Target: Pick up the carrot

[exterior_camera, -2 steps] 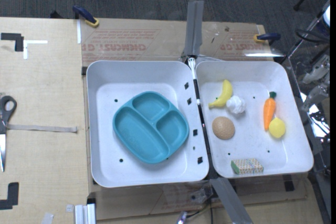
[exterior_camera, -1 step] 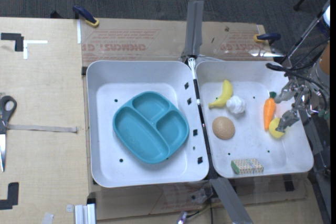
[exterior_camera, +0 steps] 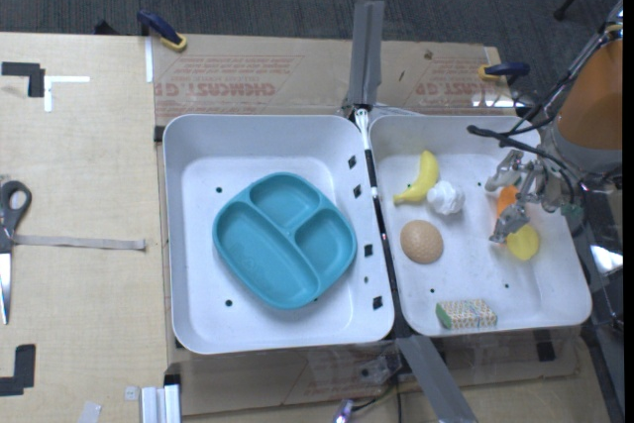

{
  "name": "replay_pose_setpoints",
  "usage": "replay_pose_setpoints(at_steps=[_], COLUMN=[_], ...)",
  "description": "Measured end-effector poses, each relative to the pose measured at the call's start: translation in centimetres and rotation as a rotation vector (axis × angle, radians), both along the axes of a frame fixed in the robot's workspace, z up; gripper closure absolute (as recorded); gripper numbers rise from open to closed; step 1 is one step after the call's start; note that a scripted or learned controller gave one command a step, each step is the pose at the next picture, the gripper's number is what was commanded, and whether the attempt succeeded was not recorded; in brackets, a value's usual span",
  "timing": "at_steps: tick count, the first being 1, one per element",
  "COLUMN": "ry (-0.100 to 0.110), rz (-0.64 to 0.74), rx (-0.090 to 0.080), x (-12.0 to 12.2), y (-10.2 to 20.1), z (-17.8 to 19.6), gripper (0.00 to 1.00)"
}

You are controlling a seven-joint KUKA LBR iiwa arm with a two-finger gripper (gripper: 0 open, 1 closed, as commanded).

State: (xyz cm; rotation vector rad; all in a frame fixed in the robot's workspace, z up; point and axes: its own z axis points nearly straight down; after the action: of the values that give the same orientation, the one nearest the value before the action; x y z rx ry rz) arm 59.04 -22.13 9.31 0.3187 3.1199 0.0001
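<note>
The carrot shows as a small orange piece in the right bin, near its right wall. My gripper hangs right over it at the end of the grey arm with the orange band. It is open, with one finger on the far side of the carrot and the other finger on the near side. Much of the carrot is hidden under the gripper body. I cannot tell whether the fingers touch it.
The right bin also holds a yellow lemon against the near finger, a banana, a white crumpled lump, a tan egg-shaped thing and a small box. A blue divided plate lies in the left bin.
</note>
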Motion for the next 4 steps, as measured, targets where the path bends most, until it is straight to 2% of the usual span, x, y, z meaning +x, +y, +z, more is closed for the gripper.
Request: replay_pose_setpoints(at_steps=[1, 2, 3, 4], ry=[-0.002, -0.01, -0.001, 0.001], rz=[-0.038, -0.035, 0.104, 0.276], rx=[0.0, -0.002, 0.0, -0.001], x=[4.4, 4.6, 3.3, 3.1], y=[2.3, 2.3, 9.2, 2.7], z=[0.1, 1.3, 9.1, 3.1], gripper=[0.0, 1.0, 1.0, 1.0])
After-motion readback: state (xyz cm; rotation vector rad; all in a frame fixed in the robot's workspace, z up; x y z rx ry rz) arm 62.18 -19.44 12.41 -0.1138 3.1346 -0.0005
